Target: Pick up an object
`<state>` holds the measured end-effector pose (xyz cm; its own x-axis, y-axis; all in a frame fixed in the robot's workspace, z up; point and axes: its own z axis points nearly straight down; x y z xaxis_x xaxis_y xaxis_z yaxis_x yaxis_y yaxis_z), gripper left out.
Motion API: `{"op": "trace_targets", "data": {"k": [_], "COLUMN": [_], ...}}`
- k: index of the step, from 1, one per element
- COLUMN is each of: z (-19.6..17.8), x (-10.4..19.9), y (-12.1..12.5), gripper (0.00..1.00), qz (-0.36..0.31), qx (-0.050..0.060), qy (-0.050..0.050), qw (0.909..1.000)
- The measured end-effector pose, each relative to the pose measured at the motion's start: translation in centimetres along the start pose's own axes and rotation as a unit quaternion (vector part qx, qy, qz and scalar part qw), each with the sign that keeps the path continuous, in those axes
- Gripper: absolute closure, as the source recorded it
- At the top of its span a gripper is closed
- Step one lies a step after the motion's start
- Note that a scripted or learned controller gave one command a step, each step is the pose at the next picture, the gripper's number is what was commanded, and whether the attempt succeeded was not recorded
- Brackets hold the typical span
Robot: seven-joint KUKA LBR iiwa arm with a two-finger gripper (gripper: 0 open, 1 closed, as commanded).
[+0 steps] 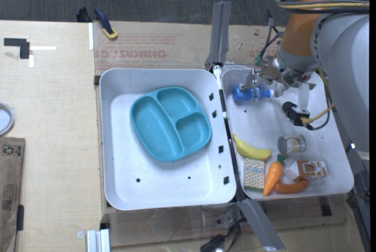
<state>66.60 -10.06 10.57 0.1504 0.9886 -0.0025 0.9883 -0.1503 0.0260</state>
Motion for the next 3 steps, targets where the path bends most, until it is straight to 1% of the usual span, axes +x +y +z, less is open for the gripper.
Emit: {"op": "trace_targets", "data": {"k": [1,2,3], "z": [0.0,0.0,1.3], "x": [0.2,0.4,0.6], "y": [0.0,-0.1,-0.8], "gripper": [0.0,0.0,0.0], "qz": [0.051,0.03,0.096], "qx": [0.001,0.0,0.012], "qy": [0.002,0.0,0.0], "qw": [0.9987,0.9996,0.9953]}}
